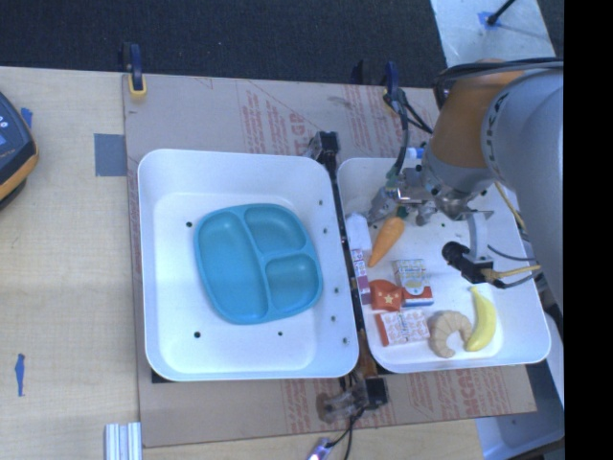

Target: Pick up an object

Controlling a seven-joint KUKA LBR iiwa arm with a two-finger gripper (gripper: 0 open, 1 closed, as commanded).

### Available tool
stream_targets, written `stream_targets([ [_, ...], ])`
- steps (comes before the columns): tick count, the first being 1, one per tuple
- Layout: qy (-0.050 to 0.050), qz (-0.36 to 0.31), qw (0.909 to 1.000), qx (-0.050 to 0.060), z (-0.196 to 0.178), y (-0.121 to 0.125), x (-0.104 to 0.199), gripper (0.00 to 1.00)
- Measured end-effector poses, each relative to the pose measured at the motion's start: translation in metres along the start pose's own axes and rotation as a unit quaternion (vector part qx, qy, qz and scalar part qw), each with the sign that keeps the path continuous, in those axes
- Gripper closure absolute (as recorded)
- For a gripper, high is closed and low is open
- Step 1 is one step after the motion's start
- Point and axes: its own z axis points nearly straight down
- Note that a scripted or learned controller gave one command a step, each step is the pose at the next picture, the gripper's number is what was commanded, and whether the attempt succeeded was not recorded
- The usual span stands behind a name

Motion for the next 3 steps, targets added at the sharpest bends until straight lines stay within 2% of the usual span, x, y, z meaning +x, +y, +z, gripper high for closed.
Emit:
stream_targets([
  [1, 0.005, -0.003, 1.0, 0.002, 0.002, 0.013, -0.002, 0.0],
  [2, 0.005, -0.003, 1.0, 0.003, 0.002, -0.035, -0.001, 0.0],
  [3, 0.004, -0.004, 1.0, 0.004, -0.008, -0.035, -0.002, 1.0],
])
